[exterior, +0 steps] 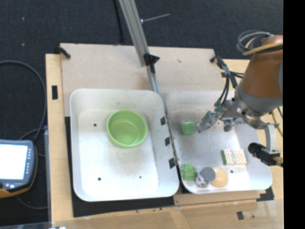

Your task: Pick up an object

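Note:
My gripper (217, 123) hangs over the upper middle of the right bin (257, 178), open, with nothing between its fingers. A small green block (188, 127) lies just to the left of the gripper's left fingertip, apart from it. Along the bin's front edge lie a green knobbly ball (188, 171), a grey round piece (206, 174) and a tan disc (219, 177), close together. A small checkered block (233, 157) sits right of them, below the gripper.
A light green bowl (127, 128) stands upright in the left bin (86, 175). A slanted metal pole (136, 27) rises behind the bins. The arm's orange band (262, 75) and cables reach in at the right.

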Controlling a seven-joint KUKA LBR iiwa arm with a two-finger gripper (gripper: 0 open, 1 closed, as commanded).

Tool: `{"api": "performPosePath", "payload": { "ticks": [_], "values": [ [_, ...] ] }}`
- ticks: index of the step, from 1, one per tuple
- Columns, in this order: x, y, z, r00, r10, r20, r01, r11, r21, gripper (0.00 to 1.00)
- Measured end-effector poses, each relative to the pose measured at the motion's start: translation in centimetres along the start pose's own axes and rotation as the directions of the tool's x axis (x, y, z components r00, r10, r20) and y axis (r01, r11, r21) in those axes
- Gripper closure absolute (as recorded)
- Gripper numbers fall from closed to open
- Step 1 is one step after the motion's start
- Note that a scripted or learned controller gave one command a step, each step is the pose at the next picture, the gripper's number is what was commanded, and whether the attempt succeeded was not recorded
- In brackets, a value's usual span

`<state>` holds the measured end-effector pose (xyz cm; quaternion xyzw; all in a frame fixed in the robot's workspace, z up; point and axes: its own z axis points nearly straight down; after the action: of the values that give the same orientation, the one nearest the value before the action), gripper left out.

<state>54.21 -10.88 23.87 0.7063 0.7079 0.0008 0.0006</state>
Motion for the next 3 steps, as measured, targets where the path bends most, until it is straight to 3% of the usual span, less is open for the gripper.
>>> {"api": "performPosePath", "payload": {
  "ticks": [1,3],
  "values": [
    [0.0,0.0,0.0,1.0,0.001,0.0,-0.001,1.0,0.0,0.0],
    [-0.4,0.1,8.7,1.0,0.004,0.002,-0.004,1.0,0.006,0.0]
  ]
}}
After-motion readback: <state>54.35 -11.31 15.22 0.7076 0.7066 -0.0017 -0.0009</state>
